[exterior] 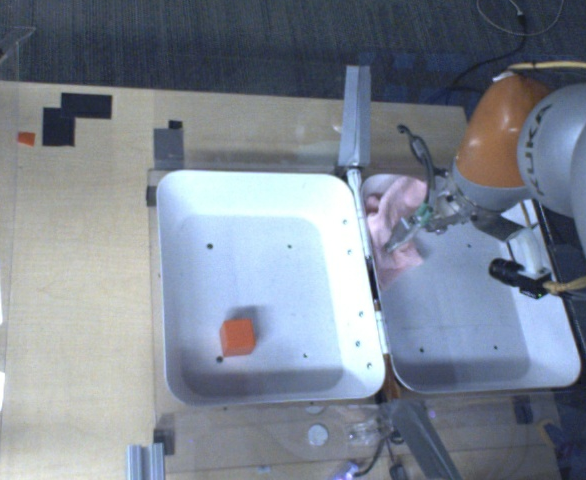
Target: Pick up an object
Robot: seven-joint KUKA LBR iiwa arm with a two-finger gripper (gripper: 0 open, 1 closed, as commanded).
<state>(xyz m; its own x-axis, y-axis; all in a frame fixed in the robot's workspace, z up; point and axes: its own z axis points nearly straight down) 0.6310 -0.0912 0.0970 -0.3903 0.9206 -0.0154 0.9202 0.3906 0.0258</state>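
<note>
Two white bins: the gripper (405, 236) sits low in the right bin (493, 353) against a pink cloth (393, 213); finger spread cannot be told. No lift evident; grasp and raise remain.

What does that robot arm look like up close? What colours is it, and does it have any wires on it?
The arm is thick and rounded, mostly light grey, with a glossy orange band above the wrist. At its tip sits a small metallic claw with thin fingers. A dark cable curls up near the wrist, and a short black part juts out below the arm.
</note>
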